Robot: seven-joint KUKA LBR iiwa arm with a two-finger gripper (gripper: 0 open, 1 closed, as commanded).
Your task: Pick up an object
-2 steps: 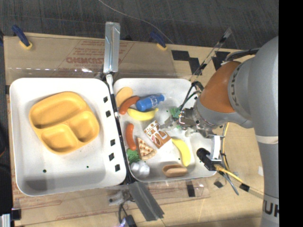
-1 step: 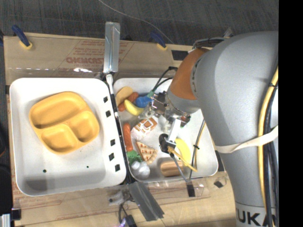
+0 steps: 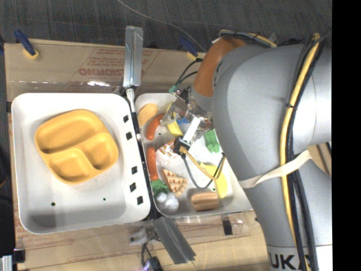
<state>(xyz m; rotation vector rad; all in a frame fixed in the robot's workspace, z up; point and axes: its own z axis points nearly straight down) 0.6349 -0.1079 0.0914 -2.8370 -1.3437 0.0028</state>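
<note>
Camera view: gripper (image 3: 179, 119) sits low in right bin (image 3: 234, 204), right of yellow tray (image 3: 76, 144); can't tell its grip state. Sausage (image 3: 152, 162), waffle (image 3: 175, 182), bun (image 3: 203, 200) lie right of tray, below gripper in pic.

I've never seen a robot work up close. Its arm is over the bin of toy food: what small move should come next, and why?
Probably a short descent. The gripper hangs above the right bin, beside the red sausage, and the items there all seem to lie loose, so nothing looks picked up yet.
</note>
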